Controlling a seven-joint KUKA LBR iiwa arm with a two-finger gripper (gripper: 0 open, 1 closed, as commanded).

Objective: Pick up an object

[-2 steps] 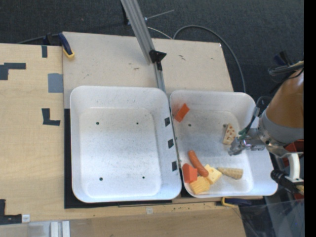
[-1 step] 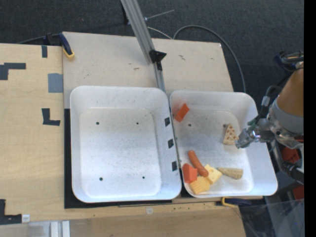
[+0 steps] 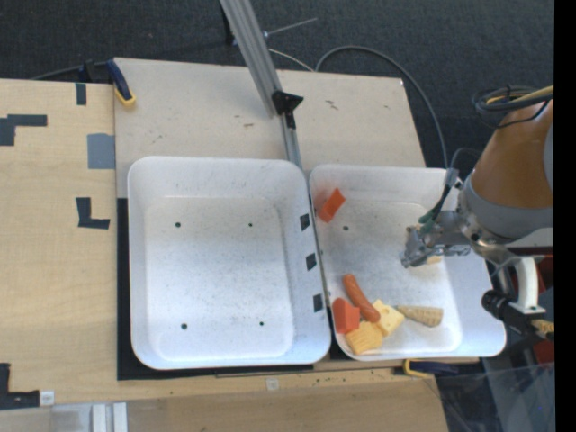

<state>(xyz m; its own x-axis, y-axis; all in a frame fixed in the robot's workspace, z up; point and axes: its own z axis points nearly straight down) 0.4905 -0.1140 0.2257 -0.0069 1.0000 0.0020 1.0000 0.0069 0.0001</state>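
The tool hangs low over the right bin, near the middle of its right half, reached in from the right on the grey arm with its orange band. Whether it is open or closed I cannot tell; it reads as a dark grey cluster, and nothing is visibly caught in it. The nearest candidates for pickup lie below it in the picture, toward the bin's near edge: a tan cone-shaped piece lies closest, its long axis running roughly left to right with the narrow tip pointing left. Just left of that sits a pale yellow block, touching an orange ridged block, with a red chunk and a slim orange-red sausage shape lying on a diagonal beside them. A lone orange block sits well apart, up near the bin's far left corner. The left bin on the counter holds none of these pieces. So the coming move, as I judge it, turns on a short shift toward the near edge and slightly left, with the grip set across the cone's narrow width.
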